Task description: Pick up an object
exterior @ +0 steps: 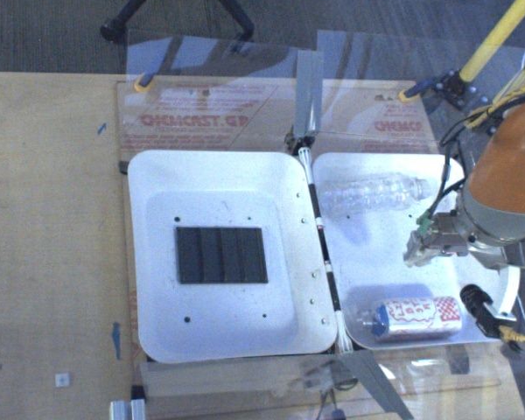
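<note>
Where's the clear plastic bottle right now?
The clear plastic bottle lies on its side at the far end of the right bin, just left of the gripper, with the red-and-white bottle at the near end.

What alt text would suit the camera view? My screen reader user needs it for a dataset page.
A grey arm's claw hangs over the right shallow white bin, between a clear plastic bottle lying on its side and a red-and-white patterned bottle. The left shallow white bin holds a flat dark ribbed rectangular block.
</note>
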Robot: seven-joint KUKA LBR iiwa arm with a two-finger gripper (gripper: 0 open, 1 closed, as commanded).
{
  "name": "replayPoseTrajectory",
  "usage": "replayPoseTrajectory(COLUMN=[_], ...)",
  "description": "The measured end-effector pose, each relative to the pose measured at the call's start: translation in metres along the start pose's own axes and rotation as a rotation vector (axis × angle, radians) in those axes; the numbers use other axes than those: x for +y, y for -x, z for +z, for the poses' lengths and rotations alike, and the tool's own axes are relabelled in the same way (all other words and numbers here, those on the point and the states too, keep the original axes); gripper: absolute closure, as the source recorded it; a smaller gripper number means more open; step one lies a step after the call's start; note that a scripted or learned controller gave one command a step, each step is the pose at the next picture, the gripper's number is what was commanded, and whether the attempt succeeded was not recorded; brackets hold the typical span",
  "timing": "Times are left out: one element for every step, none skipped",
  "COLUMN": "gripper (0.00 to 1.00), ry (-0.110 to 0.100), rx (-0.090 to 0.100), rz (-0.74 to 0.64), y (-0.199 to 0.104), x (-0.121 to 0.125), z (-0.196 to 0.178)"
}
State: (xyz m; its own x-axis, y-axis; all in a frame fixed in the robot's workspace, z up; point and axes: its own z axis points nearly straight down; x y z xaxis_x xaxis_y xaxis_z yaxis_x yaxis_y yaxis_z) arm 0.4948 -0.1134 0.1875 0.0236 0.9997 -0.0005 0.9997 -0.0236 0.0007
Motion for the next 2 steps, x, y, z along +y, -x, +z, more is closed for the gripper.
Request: replayPoseTrajectory(gripper=[0.0, 0.0], ry=[0.0, -0.002], rx=[0.0, 0.001], rz=[0.0, 0.043], y=[0.0, -0.015], x=[0.0, -0.017], z=[0.0, 0.087])
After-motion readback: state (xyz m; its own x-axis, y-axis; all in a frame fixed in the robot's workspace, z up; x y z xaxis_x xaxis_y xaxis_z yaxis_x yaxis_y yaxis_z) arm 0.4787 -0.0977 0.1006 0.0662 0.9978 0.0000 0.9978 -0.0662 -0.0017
